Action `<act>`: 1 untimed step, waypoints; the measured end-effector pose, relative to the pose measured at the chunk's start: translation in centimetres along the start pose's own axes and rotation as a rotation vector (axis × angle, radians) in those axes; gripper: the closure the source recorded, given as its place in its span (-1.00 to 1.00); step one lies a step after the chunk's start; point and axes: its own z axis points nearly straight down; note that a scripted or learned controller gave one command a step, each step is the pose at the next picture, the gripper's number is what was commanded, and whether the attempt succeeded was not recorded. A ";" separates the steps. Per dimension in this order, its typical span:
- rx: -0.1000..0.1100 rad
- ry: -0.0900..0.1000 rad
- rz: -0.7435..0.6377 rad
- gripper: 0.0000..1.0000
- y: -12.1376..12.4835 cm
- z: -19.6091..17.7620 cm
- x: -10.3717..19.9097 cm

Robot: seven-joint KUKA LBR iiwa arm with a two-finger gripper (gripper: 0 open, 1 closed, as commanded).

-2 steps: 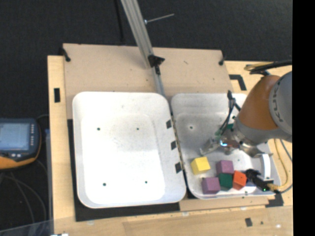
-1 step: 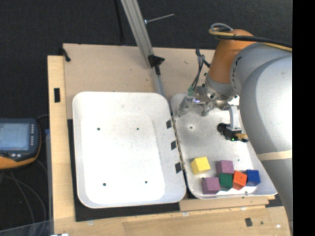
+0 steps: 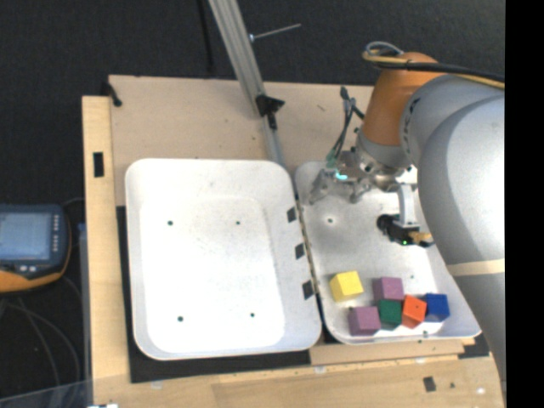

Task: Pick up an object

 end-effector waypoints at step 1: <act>0.002 0.000 -0.002 -1.00 0.0 0.0 0.0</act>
